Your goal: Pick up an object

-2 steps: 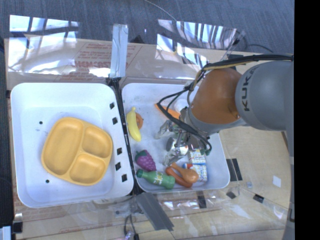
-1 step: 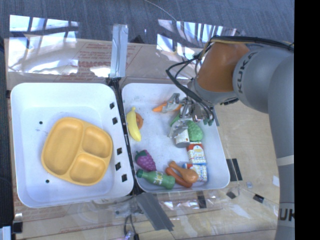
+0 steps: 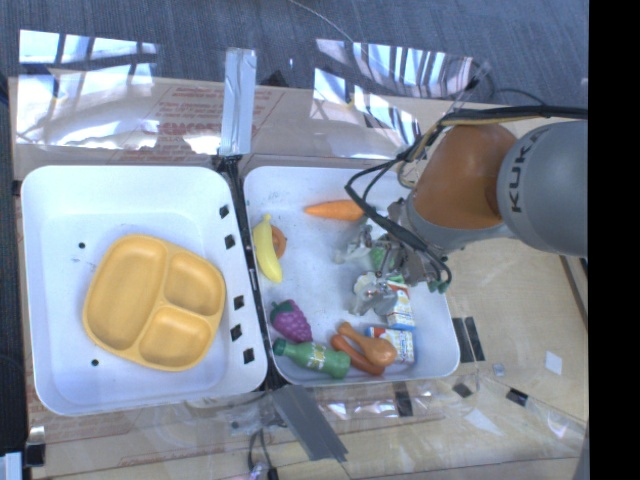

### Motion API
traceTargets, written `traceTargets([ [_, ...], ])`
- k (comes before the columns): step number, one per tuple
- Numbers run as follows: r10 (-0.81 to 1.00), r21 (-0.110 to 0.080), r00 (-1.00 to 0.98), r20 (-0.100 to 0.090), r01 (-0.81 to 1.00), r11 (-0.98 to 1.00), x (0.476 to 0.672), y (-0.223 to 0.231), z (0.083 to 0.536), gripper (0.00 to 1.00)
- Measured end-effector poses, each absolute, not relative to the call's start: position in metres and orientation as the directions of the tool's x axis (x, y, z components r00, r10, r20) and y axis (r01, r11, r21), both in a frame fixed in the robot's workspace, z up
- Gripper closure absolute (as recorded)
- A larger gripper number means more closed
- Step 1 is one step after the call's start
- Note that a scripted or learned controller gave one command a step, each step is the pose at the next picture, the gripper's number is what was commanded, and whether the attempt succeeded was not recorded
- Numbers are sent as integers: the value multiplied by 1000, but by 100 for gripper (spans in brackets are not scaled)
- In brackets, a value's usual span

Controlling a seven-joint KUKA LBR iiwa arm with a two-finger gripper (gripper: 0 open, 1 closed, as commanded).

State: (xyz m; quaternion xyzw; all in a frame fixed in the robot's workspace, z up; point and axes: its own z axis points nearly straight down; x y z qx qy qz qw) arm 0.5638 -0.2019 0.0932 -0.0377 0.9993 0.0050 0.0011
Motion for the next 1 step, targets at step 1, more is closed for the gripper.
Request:
traceTargets([
  [1,-75,10,-997,-3,-75,997,564,-202,93,0],
])
